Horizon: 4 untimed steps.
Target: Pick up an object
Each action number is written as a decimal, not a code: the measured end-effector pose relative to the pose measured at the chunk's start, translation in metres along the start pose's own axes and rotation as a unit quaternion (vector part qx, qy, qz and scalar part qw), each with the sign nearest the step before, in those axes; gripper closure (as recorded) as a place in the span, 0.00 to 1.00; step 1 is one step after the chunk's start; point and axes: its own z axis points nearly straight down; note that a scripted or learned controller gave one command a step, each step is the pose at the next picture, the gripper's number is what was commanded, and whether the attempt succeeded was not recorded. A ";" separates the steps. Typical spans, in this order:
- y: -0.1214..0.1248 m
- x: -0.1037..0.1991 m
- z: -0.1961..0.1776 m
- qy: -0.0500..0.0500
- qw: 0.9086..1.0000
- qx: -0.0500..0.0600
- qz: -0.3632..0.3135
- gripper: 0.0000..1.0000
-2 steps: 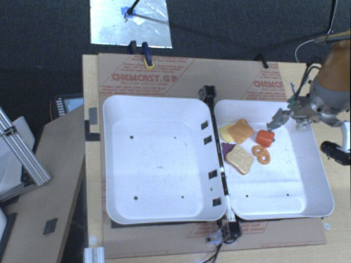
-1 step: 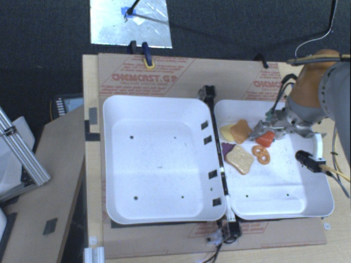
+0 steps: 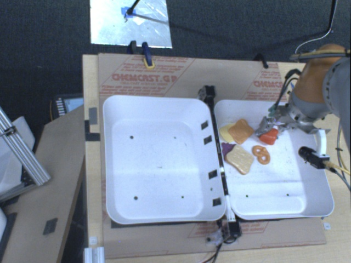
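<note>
Reaching in from the right of the frame, the pincer sits low in the right bin, its fingers pinching a small red piece. Just left of it lie an orange slab, a bread slice and a pretzel

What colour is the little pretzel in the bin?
Orange. The pretzel shows best in the camera view, lying in the right bin.
</note>
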 end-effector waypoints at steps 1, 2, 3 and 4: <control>0.015 0.075 0.009 -0.001 1.000 -0.001 -0.001 1.00; -0.031 0.079 0.010 0.000 1.000 0.002 0.003 1.00; -0.033 0.145 -0.095 0.002 1.000 -0.002 -0.002 1.00; -0.090 0.231 -0.088 0.002 1.000 0.005 -0.003 1.00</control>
